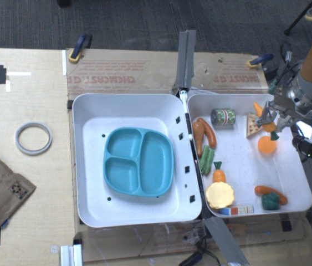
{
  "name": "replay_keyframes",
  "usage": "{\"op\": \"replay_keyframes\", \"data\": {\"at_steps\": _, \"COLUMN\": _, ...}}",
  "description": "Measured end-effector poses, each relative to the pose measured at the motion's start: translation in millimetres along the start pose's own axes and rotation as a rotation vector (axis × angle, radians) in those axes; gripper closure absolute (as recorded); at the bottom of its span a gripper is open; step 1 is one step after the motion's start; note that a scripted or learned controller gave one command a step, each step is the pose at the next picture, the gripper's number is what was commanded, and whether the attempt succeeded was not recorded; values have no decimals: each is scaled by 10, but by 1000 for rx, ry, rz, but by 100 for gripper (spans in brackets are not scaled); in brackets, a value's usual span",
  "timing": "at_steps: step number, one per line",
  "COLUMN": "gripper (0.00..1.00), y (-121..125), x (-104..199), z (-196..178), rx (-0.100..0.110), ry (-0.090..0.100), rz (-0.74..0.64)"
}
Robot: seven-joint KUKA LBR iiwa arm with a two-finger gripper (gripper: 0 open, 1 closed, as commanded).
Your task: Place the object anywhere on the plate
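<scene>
A blue three-compartment plate lies in the left white bin with nothing on it. My gripper hangs over the right bin's far right part, reaching in from the right edge. Just below it sits a round orange fruit, close to the gripper's tip; I cannot tell whether they touch. A small orange piece shows beside the gripper's upper left.
The right bin also holds a sausage, a green can, a cracker-like wedge, a green pod, a small carrot, a yellow lump, a small box and an orange-and-green toy. A tape ring lies far left.
</scene>
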State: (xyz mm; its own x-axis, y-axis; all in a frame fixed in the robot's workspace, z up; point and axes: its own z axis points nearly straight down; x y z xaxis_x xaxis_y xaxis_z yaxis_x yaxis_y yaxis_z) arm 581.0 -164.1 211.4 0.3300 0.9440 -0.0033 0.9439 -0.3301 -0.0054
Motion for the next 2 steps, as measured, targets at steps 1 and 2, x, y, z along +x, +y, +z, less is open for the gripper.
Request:
{"op": "replay_keyframes", "data": {"at_steps": 1, "gripper": 100, "y": -542, "x": 516, "z": 395, "rx": 0, "ry": 1, "rz": 117}}
{"op": "replay_keyframes", "data": {"at_steps": 2, "gripper": 100, "y": -1088, "x": 984, "z": 212, "rx": 0, "ry": 2, "rz": 228}}
